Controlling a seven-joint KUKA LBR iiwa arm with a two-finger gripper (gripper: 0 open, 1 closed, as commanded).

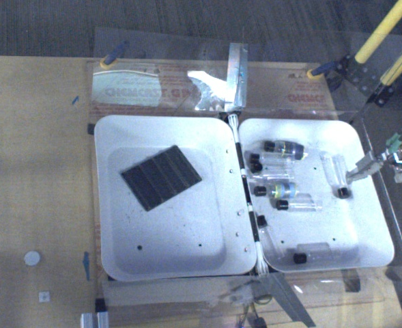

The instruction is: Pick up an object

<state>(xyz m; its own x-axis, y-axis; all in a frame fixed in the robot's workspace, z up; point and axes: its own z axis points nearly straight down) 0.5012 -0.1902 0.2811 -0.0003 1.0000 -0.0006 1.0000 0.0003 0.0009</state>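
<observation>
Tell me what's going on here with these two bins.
A robot is trying to pick something from the right bin, where several clear vials with dark caps lie scattered. Its hand reaches in from the right edge, low beside one vial near that side. Nothing is visibly held yet. The left bin holds only a dark ribbed pad, untouched.

Wooden bench [37, 149] carries two white bins side by side: left bin [112, 139], right bin [375, 234]. Small grey disc [32, 257] on bench, near-left.
</observation>
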